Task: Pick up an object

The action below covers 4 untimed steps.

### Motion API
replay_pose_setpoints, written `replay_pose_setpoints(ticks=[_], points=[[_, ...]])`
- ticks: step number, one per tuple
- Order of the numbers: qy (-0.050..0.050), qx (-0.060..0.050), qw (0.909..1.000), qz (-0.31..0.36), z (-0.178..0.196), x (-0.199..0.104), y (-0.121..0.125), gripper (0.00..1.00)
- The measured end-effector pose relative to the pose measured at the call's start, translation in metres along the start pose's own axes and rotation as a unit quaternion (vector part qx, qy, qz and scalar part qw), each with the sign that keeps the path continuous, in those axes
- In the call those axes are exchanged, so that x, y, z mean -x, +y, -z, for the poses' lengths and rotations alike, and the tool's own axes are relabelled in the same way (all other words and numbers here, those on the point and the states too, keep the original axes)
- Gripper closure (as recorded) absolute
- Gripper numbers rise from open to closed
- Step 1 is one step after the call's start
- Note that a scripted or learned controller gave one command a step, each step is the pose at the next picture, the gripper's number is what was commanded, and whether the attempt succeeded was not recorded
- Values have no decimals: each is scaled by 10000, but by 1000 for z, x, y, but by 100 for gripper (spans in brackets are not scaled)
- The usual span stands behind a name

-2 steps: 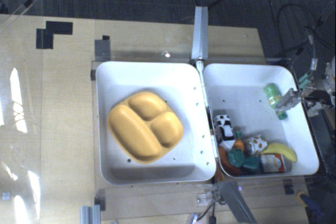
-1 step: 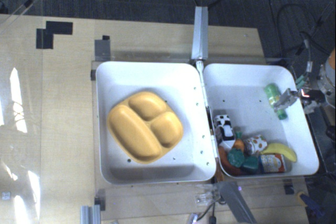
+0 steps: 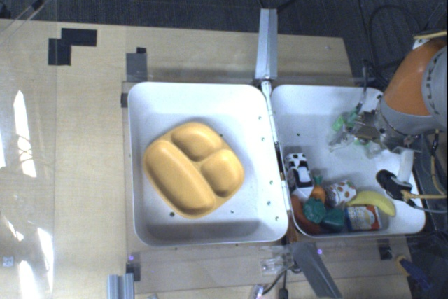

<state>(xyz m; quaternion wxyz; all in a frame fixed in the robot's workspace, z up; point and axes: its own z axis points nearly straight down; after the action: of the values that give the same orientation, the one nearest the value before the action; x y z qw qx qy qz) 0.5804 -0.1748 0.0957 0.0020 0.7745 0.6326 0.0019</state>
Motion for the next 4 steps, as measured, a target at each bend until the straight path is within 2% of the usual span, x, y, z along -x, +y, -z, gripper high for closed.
replay_pose_setpoints(ticks=[1,2,3,4], points=[[0,-8,10000,45,12,-45,-9,0],[38,14,10000,-38,-3,-3,59,0],[19,45,10000,15,9,-4,61,100],[13,-3,10000,6,7,-2,59,0]])
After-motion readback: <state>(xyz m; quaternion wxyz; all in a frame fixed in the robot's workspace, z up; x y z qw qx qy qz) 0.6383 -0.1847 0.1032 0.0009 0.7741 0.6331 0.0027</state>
